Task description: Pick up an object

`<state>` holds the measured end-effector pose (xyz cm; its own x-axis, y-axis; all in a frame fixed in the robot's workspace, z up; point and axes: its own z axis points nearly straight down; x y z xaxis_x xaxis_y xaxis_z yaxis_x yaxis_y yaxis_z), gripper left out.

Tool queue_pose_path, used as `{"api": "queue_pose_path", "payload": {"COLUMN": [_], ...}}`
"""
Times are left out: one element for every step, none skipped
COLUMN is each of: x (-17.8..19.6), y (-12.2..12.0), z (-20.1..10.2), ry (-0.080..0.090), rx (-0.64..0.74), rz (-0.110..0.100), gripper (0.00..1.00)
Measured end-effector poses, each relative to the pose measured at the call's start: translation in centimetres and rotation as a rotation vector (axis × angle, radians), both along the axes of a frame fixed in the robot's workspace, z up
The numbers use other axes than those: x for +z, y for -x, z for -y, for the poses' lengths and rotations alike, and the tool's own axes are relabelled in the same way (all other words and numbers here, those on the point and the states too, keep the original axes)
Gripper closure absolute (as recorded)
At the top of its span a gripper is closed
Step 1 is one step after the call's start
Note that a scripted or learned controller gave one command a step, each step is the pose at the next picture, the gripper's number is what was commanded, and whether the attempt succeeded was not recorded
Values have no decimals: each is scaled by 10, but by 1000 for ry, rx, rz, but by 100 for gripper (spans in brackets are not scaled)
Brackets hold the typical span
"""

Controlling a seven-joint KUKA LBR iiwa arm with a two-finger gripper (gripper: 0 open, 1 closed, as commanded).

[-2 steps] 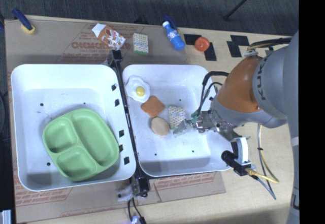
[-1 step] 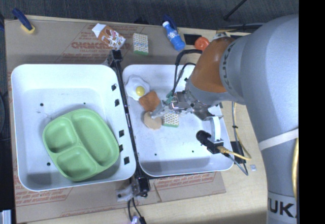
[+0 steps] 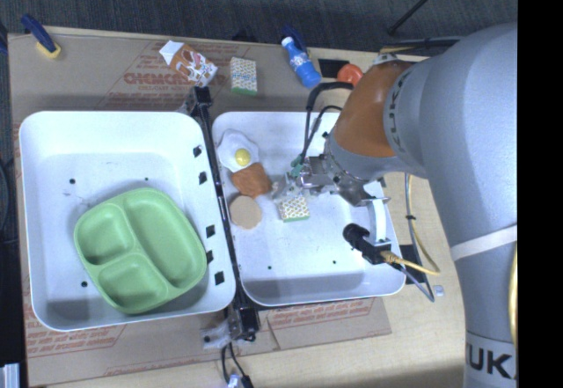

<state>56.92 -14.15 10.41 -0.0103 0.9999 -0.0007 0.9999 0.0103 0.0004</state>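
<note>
1. Left bin: a green divided plate lies toward its near side.
2. Right bin, left part: a fried-egg toy, an orange-brown lump and a tan round disc, close together.
3. Just right of these, a small green-and-yellow patterned block rests on the bin floor, likely the target.
4. The claw hangs directly above that block; cannot tell whether it is released or clenched.
5. Far edge of the worktop: a blue bottle and small packets.
6. Progress: approach made, nothing visibly lifted. Grasp and raise remain.
</note>
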Motion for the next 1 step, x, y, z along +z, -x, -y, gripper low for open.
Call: {"api": "queue_pose_path", "payload": {"x": [88], "y": [47], "z": [-71], "ry": [-1], "rx": [-2], "rz": [-2], "gripper": [100]}}
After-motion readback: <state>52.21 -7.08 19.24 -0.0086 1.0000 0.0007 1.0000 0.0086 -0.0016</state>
